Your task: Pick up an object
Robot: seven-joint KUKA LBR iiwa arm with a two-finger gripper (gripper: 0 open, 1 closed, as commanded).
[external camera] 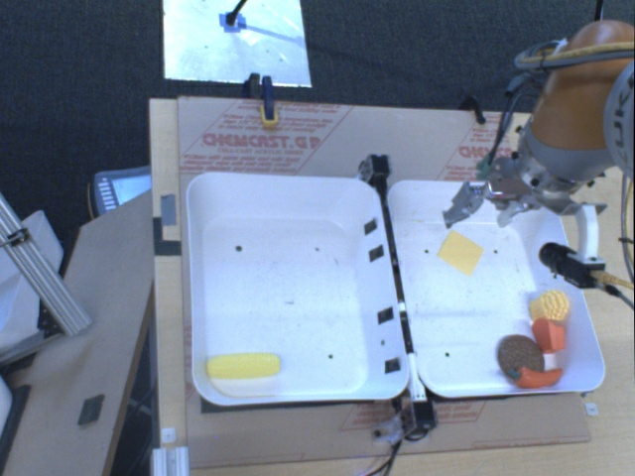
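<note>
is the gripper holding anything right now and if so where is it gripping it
Nothing is held. The gripper hangs open above the right bin, and the yellow cheese slice lies flat on the bin floor, apart from the fingers.

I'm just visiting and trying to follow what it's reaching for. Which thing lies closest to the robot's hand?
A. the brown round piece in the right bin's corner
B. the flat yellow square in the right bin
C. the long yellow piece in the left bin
B: the hand hangs over the right bin, just above the flat yellow square; the long yellow piece and the brown round piece lie much farther off.
</note>
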